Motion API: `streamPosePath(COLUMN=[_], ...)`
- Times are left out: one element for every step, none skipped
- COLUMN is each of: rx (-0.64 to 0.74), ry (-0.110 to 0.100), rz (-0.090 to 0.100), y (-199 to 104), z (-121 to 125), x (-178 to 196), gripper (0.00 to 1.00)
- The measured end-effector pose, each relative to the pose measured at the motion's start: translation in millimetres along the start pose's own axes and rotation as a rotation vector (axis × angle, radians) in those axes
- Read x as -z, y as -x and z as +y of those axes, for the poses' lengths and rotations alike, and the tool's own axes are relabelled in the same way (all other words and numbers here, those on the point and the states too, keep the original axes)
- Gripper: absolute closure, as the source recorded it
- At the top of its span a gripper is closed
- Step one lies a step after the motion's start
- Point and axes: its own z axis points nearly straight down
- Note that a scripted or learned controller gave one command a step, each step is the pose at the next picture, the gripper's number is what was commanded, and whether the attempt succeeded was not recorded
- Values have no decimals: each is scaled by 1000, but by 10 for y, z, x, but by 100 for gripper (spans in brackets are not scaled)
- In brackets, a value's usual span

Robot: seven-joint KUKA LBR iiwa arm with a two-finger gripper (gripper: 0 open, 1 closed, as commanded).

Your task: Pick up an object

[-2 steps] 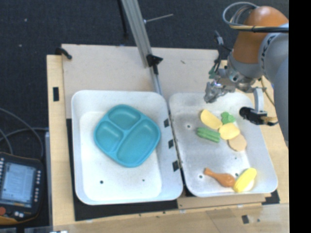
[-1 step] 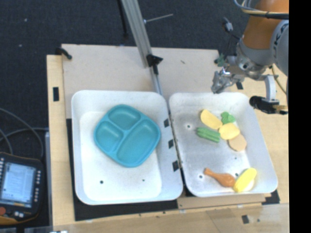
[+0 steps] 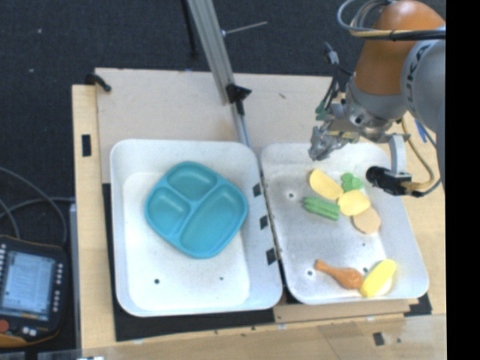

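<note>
Jaws [image 3: 321,150]: above far edge of right bin [image 3: 296,276]; opening state: cannot tell; no object visible between them. Landmark: right bin. Inside, nearest jaws: yellow piece [image 3: 325,184]. Beside it: green piece [image 3: 321,208], second yellow piece [image 3: 354,202], tan piece [image 3: 367,221]. Near edge: orange drumstick [image 3: 339,274], yellow corn [image 3: 378,277]. Left of right bin: left bin [image 3: 135,291] with blue tray [image 3: 196,209]. Progress: grasp not yet made; descent, closure, lift remain.

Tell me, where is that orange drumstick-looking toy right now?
The orange drumstick toy lies in the right bin, near its front edge, just left of a yellow piece that it touches.
</note>
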Motion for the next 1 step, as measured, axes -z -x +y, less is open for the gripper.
streamPosePath(rx=[2], ry=[1], rz=[2], y=[-440], z=[-279], x=[129], gripper=[100])
